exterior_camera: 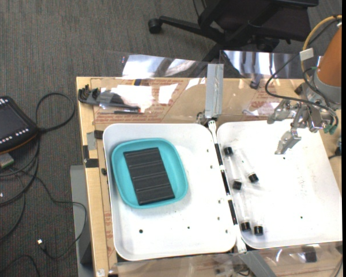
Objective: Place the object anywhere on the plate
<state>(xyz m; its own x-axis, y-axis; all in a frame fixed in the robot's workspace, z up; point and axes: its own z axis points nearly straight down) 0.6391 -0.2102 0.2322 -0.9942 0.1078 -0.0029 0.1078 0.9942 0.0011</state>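
Already on the shallow turquoise plate [122, 183] at lower left lies the ribbed black rectangular block [149, 175], while the metal two-finger gripper [288, 141], its grasp unreadable, hangs above the right white bin [311, 224]; a needless regrasp could dislodge it.

We see a flat black ribbed rectangular block [149, 175] | lying flat, long side slightly askew | resting on a turquoise rounded-square plastic plate [120, 187] | plate sits in the upper left part of the left white bin [161, 244]
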